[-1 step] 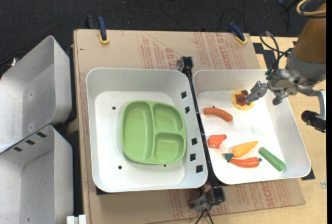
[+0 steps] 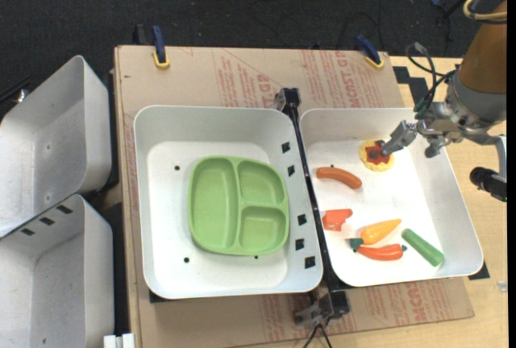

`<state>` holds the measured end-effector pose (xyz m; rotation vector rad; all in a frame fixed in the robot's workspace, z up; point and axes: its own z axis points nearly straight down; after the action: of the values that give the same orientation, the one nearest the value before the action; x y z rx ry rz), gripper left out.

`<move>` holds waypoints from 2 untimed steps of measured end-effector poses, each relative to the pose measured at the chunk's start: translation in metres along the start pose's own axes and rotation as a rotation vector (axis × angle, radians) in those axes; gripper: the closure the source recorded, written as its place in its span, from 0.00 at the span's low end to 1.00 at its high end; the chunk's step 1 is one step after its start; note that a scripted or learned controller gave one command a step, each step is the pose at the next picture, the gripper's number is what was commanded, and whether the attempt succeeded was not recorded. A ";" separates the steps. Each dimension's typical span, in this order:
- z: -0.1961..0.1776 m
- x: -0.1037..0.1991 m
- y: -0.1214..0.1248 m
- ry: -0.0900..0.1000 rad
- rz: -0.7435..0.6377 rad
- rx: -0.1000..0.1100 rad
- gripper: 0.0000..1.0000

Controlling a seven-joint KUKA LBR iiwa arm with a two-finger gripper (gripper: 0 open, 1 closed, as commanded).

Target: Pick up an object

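The right bin [image 2: 451,201] holds several toy foods. A yellow round piece with a red top [image 2: 376,156] lies at its far side, and an orange sausage [image 2: 339,176] lies just left of it. Nearer the front are a red chunk [image 2: 336,218], a yellow-orange pepper [image 2: 379,231], a red pepper [image 2: 380,252] and a green cucumber [image 2: 422,247]. My gripper [image 2: 407,150] hangs open over the bin's far right. Its left finger [image 2: 395,140] reaches down to the edge of the yellow round piece. Nothing sits between the fingers.
A green divided plate [image 2: 239,205] lies in the left bin [image 2: 153,177]. A black divider [image 2: 305,193] runs between the two bins. Two more white bins [image 2: 48,145] stand off the bench at the left. Cables hang beside the arm [image 2: 484,72] at the right.
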<state>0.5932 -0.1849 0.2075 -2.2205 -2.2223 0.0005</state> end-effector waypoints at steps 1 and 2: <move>0.044 -0.004 -0.003 0.000 0.002 0.003 0.00; 0.089 -0.009 -0.004 0.001 0.002 0.003 0.00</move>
<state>0.5890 -0.1941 0.1188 -2.2210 -2.2184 0.0031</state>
